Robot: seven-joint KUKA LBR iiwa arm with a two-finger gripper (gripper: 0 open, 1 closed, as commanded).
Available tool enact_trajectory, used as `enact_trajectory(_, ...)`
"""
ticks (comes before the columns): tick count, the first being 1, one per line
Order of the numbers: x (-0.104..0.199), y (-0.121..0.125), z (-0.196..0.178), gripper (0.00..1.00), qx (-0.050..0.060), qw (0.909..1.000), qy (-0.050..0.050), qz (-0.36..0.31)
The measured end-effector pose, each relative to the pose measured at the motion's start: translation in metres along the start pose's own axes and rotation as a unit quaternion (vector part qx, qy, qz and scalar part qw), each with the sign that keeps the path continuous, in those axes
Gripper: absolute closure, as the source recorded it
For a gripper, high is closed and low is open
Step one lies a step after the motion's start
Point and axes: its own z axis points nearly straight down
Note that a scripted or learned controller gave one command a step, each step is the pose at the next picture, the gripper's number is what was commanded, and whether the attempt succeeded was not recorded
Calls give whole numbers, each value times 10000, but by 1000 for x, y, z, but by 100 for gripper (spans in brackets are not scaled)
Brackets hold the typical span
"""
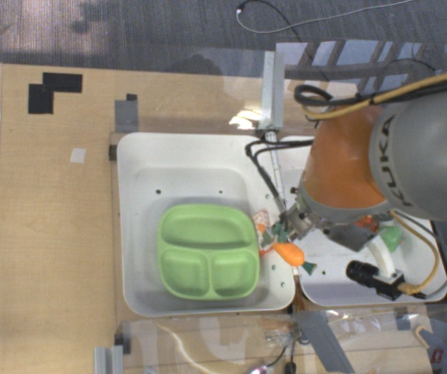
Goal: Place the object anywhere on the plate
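Observation:
A green plate (208, 249) with three compartments lies in the left white bin (142, 209). An orange toy carrot (288, 253) with a dark green tip sits by the wall between the two bins, just right of the plate's right rim. My gripper (286, 228) hangs directly above the carrot, under the orange wrist band, and its tip is dark and partly hidden by the arm. Whether it touches the carrot is unclear. A small orange and white piece (261, 223) shows at the plate's upper right corner.
The right bin (340, 291) holds a green piece (392, 238), a white piece (379, 255) and a reddish piece (364, 223), mostly covered by the arm. A black cable plug (373, 276) hangs over that bin. A metal post (270, 92) stands behind the bins.

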Motion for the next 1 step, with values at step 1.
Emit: enact_trajectory(1,0,0,0,0,-1,10000,0,5)
